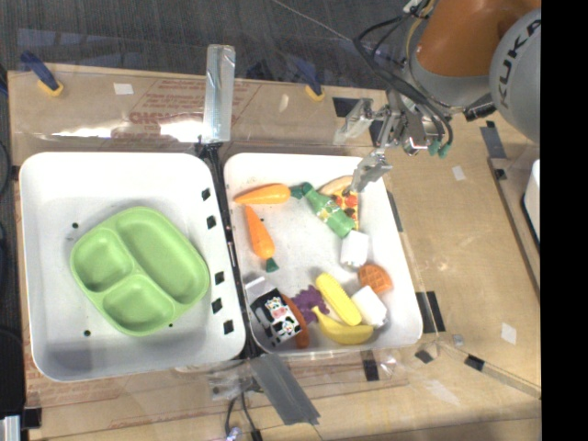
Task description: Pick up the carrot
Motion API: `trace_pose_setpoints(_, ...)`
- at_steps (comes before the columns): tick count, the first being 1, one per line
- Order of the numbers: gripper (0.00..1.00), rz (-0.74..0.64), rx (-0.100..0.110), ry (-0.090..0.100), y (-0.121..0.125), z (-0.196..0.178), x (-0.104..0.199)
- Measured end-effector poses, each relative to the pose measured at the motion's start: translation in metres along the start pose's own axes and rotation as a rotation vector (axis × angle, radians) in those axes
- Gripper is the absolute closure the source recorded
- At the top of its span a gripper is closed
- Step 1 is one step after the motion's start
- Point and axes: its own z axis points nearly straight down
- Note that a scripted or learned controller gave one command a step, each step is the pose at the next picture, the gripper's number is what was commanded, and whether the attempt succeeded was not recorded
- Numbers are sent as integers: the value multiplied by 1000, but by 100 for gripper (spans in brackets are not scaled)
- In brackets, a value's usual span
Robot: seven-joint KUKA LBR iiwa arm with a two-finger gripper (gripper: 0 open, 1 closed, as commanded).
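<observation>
Two toy carrots lie in the right bin (395, 237). One carrot (262, 193) lies crosswise near the back left corner, its green top pointing right. The other carrot (260, 234) lies lengthwise just in front of it, green stub toward the front. My gripper (369, 173) hangs over the bin's back right corner, above the tip of a pizza slice (342, 189). It stands well to the right of both carrots and holds nothing that I can see.
The right bin also holds a green bottle (329, 213), a white block (355, 246), bananas (340, 309), purple grapes (307, 299), a cow-pattern carton (278, 316) and an orange piece (375, 277). A green divided plate (138, 269) sits in the left bin (46, 191).
</observation>
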Motion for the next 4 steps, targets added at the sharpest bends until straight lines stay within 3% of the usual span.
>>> trace_pose_setpoints(1,0,50,-4,4,36,188,-7)
trace_pose_setpoints(2,0,114,-3,-2,88,185,43)
trace_pose_setpoints(3,0,-21,-2,0,83,186,100)
trace_pose_setpoints(4,100,-28,0,-6,84,174,97)
